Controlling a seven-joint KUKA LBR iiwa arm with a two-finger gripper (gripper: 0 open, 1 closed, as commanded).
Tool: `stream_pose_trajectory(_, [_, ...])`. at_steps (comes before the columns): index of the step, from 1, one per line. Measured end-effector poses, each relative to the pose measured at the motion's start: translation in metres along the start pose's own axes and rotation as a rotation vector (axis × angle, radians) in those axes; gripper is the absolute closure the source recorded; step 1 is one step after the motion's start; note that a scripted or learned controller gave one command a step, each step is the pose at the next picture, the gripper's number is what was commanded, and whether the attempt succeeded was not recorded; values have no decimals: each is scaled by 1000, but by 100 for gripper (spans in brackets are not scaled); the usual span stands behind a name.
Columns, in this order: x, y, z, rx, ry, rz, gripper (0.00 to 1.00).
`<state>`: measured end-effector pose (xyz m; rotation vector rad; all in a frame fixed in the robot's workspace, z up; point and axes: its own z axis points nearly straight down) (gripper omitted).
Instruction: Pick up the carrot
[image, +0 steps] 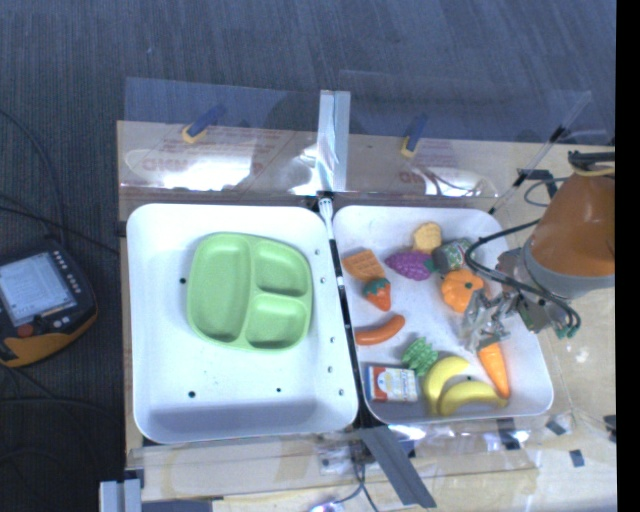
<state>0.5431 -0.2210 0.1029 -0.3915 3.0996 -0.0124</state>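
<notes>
Left bin (160, 330) carrying a green divided plate (248, 290); right bin (540, 395) crowding with toy food; arm (575, 235) reaching in over it; gripper (483, 322) hovering just above the carrot (494, 368), grip state impossible to tell; carrot lying beside the banana (458, 383).

My test lab, two white bins (150, 330) on a taped bench (160, 160), teach pendant (42, 290) on grey carpet (300, 40), loose cables (50, 400), toy food.

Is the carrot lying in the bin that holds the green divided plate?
No. The carrot lies in the right bin beside the banana; the green plate sits in the left bin.
</notes>
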Motion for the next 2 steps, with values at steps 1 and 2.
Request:
stream_pose_trajectory(1, [29,4,-141,-5,6,-238,100])
stream_pose_trajectory(2, [29,5,-147,-9,8,-236,100])
